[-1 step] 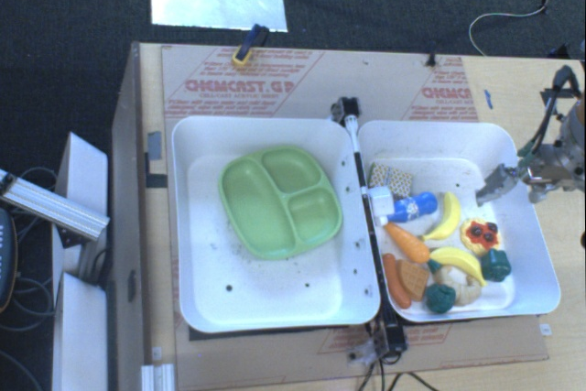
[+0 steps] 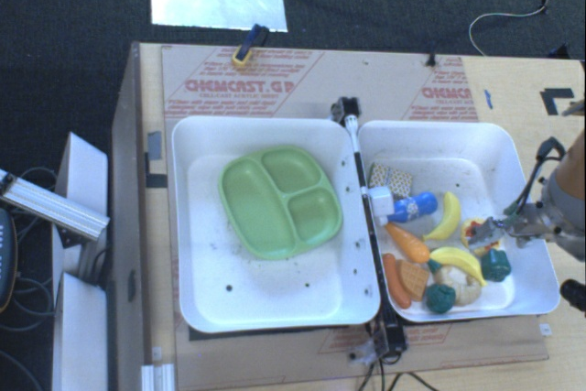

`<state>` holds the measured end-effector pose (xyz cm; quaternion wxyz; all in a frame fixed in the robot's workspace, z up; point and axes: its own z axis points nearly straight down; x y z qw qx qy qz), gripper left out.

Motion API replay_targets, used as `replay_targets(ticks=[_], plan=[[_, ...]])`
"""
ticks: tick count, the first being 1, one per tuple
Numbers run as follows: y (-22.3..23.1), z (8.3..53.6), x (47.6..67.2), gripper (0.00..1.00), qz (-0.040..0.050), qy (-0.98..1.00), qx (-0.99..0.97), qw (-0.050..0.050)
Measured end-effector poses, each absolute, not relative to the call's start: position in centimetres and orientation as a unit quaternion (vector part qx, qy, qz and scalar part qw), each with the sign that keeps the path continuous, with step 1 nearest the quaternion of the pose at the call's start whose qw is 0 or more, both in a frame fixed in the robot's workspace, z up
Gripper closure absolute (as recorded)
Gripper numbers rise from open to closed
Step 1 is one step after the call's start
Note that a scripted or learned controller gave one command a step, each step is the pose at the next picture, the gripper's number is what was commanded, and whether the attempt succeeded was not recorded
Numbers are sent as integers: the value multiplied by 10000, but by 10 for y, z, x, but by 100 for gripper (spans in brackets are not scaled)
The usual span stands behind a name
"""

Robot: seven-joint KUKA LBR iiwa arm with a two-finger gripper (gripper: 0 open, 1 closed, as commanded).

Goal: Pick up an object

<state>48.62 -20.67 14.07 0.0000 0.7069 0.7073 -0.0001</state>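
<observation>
The right white bin (image 2: 476,146) holds a heap of toy foods: a blue bottle (image 2: 414,205), a yellow banana (image 2: 450,213), a second banana (image 2: 460,261), an orange carrot (image 2: 407,243), a green pepper (image 2: 495,265), a dark green piece (image 2: 440,298) and a tan cracker (image 2: 413,277). My gripper (image 2: 490,230) reaches in from the right and hangs low over the bin's right side. It sits right beside a small red and yellow piece (image 2: 473,235), just above the green pepper. Whether it touches that piece is unclear.
The left bin (image 2: 211,288) carries a green divided plate (image 2: 279,201). A checkered pad (image 2: 389,176) lies at the right bin's back left. A bracket (image 2: 352,137) runs along the divider between the bins. Cables trail at the bench's right.
</observation>
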Motion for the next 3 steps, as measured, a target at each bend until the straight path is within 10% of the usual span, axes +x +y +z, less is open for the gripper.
replay_targets(ticks=[1,2,3], plan=[[-142,84,487,0,8,7082,7060,6],[-142,95,488,100,21,7085,7057,18],[-15,185,522,100,16,7084,7058,4]])
